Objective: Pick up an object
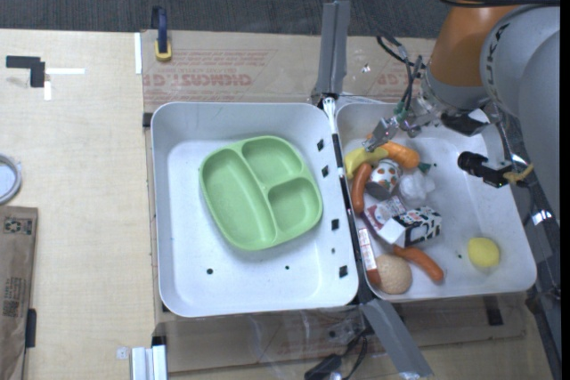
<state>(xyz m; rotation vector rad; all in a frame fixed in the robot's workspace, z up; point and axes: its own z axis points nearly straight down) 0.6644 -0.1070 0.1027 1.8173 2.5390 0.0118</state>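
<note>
Two white bins (169,218); one green plate (260,190); one lemon (484,252); toy pile (392,191) jumbled. Pincer (385,134) grip indiscernible.

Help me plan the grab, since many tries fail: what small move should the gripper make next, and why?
Probably a short drop straight down. The gripper hangs at the far end of the right bin, just above the pile where a carrot and a banana lie. Nothing shows between its fingers, so lowering onto the carrot seems the nearest chance.
</note>
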